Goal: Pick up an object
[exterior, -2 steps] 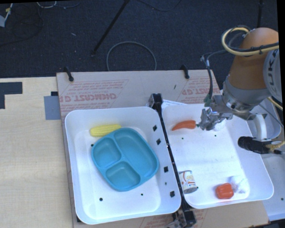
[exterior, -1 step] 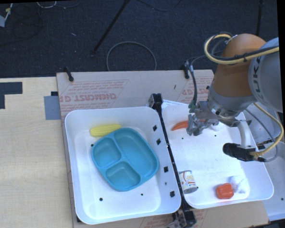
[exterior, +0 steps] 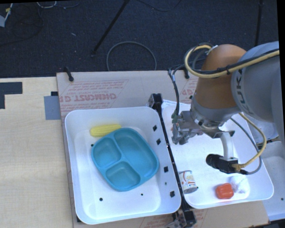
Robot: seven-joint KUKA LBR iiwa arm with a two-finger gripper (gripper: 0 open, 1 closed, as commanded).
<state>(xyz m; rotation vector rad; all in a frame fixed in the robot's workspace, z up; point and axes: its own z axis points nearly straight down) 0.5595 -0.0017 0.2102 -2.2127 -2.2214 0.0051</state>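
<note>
My gripper (exterior: 180, 133) hangs low over the left part of the right bin (exterior: 262, 188), close to the divider between the bins. A small can (exterior: 188, 181) with a light label lies near that bin's front left corner, below the gripper and apart from it. An orange object (exterior: 225, 191) rests at the front right of the same bin. In the left bin (exterior: 83, 201), a blue divided plate (exterior: 124, 158) lies with a yellow corn cob (exterior: 105, 130) at its back edge. Nothing shows held at the gripper.
The grey arm with its orange band (exterior: 222, 84) covers the back of the right bin. A black fitting with cables (exterior: 222, 163) hangs from the wrist over the bin's middle. Black clips (exterior: 156, 101) mark the wall between the bins.
</note>
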